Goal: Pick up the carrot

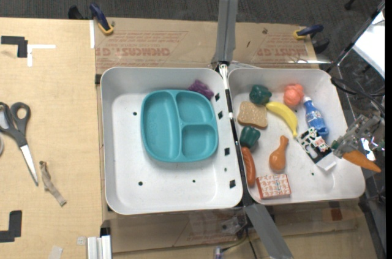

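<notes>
A: Nearest you, what's at the front of the right bin [306, 195]?

B: You see a red box [273, 187]. Beyond it at the right rim, your gripper [350, 146] is clamped on the carrot [361, 160], lifted over the edge.

A: And farther back?

B: Your banana [284, 115], then a teal tray [180, 125] in the left bin [119, 147].
</notes>
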### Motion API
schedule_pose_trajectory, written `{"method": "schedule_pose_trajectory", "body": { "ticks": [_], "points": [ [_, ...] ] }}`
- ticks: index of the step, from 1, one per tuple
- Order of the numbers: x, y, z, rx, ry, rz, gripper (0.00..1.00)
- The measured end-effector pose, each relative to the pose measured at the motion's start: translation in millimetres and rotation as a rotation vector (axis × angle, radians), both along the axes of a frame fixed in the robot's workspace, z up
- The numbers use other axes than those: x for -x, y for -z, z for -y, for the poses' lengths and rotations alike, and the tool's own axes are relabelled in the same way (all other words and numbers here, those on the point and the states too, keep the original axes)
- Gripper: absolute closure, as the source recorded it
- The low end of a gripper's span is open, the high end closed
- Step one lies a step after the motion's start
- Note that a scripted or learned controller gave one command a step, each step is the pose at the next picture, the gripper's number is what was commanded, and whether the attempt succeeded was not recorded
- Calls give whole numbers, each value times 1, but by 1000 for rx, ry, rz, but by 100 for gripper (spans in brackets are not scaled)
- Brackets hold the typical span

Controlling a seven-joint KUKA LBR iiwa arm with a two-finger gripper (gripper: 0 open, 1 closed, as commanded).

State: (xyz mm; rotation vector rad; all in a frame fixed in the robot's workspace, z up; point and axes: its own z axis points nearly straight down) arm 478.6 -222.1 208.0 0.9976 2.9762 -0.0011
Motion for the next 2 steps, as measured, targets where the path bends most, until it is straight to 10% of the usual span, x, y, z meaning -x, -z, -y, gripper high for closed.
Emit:
{"method": "schedule_pose_trajectory", "body": {
  "ticks": [1,2],
  "points": [
    [-86,-24,-3,0,322,0,100],
    [-110,-33,-36,0,491,-1,100]
  ]
}}
